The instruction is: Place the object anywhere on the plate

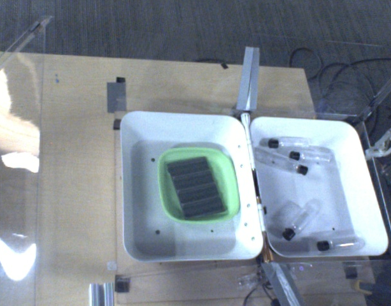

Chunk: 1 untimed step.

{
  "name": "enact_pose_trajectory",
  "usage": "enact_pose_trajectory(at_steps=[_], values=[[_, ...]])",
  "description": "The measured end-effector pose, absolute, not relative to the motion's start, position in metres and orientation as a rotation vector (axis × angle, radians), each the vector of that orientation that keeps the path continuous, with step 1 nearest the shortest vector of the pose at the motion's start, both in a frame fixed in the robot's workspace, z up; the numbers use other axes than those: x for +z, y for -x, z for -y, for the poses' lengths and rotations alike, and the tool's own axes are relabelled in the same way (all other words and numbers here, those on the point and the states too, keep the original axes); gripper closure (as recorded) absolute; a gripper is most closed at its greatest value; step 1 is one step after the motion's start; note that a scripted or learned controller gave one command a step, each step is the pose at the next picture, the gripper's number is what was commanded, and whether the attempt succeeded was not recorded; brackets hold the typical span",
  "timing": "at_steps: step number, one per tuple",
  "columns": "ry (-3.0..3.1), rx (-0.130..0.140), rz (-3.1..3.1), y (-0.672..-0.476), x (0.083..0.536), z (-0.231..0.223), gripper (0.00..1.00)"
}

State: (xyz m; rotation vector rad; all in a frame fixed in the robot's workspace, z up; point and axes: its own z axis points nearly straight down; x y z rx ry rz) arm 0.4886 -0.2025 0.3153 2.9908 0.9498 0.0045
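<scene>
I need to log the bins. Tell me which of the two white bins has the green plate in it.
The left bin. It holds the green plate, which carries a dark ribbed block. The right bin holds clear tubes with black caps instead.
</scene>
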Motion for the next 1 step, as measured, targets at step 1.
enact_pose_trajectory(at_steps=[1], values=[[-3.027, 0.005, -0.827, -0.4882, 0.3228, 0.2055, 0.0]])
